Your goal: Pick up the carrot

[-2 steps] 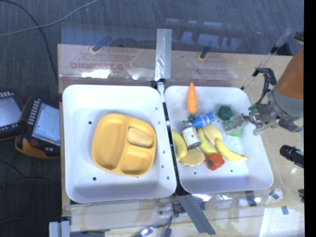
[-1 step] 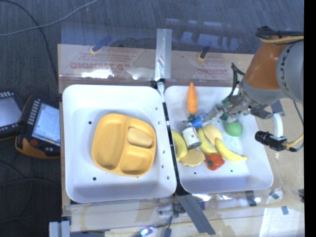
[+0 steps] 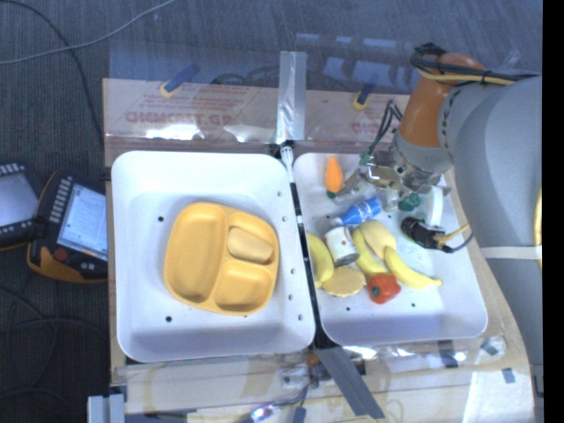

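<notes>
The gripper (image 3: 381, 173) hung low in the right bin (image 3: 458, 324); whether it stood apart or together could not be told. The carrot (image 3: 333, 174) lay just left of it, apart.

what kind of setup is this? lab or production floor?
Looks like a research lab bench, not production. Two white bins sit taped on cardboard, toy food like a carrot and banana fills the right one, and a teach pendant lies on carpet beside the bench.
</notes>
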You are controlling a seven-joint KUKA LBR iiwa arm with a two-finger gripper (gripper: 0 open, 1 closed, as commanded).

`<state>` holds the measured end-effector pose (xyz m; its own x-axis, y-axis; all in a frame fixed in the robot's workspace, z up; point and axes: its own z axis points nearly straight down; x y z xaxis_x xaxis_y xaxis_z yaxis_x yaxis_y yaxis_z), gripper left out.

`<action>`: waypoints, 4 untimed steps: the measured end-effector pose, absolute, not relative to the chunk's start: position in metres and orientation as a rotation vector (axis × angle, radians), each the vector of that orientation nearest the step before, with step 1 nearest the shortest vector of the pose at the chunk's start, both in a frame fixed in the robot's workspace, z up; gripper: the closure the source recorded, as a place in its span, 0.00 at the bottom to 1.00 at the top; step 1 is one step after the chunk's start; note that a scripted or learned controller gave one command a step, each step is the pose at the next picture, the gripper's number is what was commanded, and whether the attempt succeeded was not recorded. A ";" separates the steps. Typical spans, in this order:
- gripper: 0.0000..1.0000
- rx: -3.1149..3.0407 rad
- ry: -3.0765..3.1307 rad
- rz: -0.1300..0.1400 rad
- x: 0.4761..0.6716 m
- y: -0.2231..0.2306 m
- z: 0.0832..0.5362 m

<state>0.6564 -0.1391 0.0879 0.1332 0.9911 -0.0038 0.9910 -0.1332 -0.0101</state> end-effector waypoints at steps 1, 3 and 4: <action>0.00 -2.490 -1.885 0.057 0.660 -0.105 0.088; 0.00 -2.305 -2.141 -0.007 0.643 -0.093 0.108; 0.00 -2.389 -2.045 -0.005 0.671 -0.100 0.088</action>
<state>0.6707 -0.0999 0.0884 0.1542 0.9880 -0.0001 0.9880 -0.1542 0.0049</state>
